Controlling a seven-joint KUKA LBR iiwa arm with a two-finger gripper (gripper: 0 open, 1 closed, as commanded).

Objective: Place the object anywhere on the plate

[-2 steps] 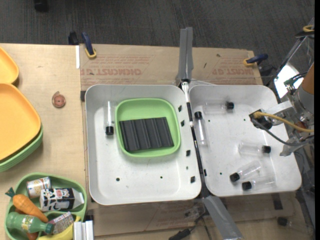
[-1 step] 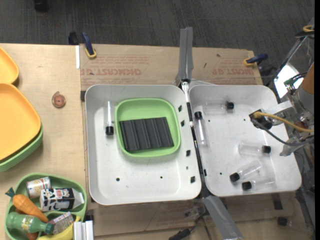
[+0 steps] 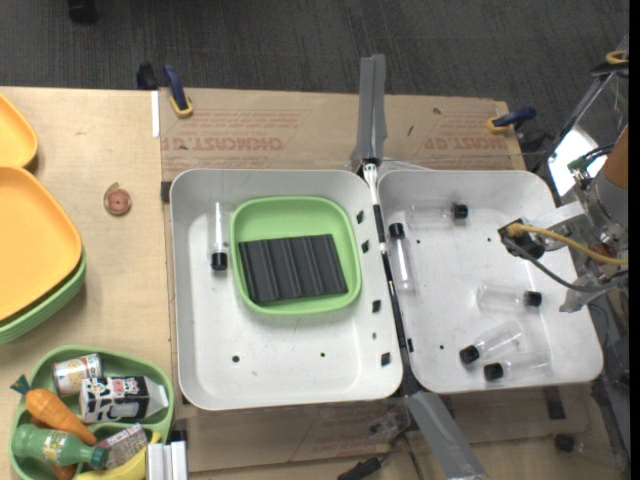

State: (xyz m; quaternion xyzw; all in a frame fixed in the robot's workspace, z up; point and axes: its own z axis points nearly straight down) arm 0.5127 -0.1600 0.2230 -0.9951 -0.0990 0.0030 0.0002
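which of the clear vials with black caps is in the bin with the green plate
The vial lying left of the green plate, black cap toward the camera. All the others lie in the right bin.

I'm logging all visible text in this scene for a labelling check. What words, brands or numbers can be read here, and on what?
"CHEMCYZT": my best reading of red print, upside down, on the cardboard sheet behind the bins; uncertain.
More red print on the same cardboard at right, too faint to read.
Black-and-white label on a packet in the green bowl: too small to read.
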